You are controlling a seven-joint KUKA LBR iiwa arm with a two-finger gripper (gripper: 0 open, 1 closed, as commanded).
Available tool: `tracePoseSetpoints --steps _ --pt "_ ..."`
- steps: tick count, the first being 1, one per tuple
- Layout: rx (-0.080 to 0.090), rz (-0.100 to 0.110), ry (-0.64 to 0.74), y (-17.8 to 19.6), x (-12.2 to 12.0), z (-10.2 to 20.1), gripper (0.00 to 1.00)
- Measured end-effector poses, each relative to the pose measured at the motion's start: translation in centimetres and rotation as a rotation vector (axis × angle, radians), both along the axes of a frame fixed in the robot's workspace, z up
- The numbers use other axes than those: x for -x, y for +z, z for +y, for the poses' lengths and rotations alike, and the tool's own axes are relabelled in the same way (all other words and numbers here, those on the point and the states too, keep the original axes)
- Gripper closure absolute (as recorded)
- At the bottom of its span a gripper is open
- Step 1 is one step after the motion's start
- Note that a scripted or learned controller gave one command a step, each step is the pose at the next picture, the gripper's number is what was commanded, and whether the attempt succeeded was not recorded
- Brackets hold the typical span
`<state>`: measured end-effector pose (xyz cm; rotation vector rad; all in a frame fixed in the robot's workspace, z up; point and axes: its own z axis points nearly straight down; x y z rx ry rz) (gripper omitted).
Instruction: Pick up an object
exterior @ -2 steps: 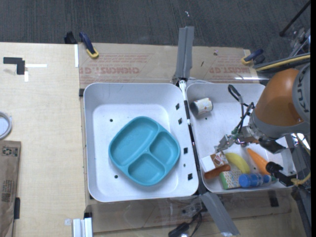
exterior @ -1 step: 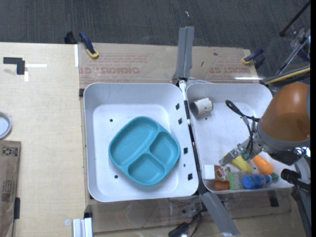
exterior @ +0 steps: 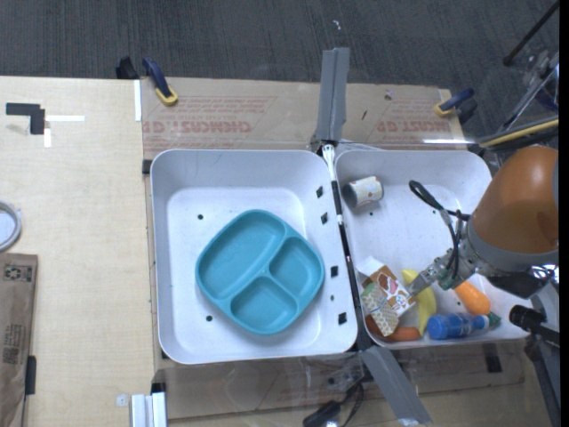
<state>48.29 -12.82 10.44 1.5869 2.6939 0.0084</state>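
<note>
Objects for picking are lying bunched in the right bin (exterior: 404,163), toward the bench's near right corner: a yellow banana-shaped piece (exterior: 425,302), an orange carrot-like piece (exterior: 472,298), a blue bottle (exterior: 455,326) lying on its side, a printed snack packet (exterior: 386,301) and a small red-orange piece (exterior: 406,334) at the bin's near wall. I am also seeing a small white cylinder (exterior: 364,190) lying apart from them on its side, up near the bin's far left corner.

I am watching the arm (exterior: 520,212) reaching in from the right, its orange band filling much of the bin's right side. The gripper (exterior: 428,279) is hanging low over the cluster, just beside the yellow piece and the packet's upper corner (the slant of the camera is making it hard for me to judge contact). I cannot tell how the gripper is set, since the wrist and cabling are covering it, and I am not seeing anything clearly between its tips. A dark cable (exterior: 433,201) is curving from the wrist out over the bin floor.

The left bin (exterior: 169,238) is holding a blue divided plate (exterior: 260,270), lying flat and turned at an angle near the bin's middle. Clamps (exterior: 160,82) are gripping the bench's far edge, and a roll of tape (exterior: 7,228) is sitting at the left edge.
</note>
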Motion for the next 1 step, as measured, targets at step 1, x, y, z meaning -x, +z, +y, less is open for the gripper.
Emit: tracePoseSetpoints --steps 1 --pt "-0.003 0.015 -0.055 11.38 -1.25 8.47 1.00"
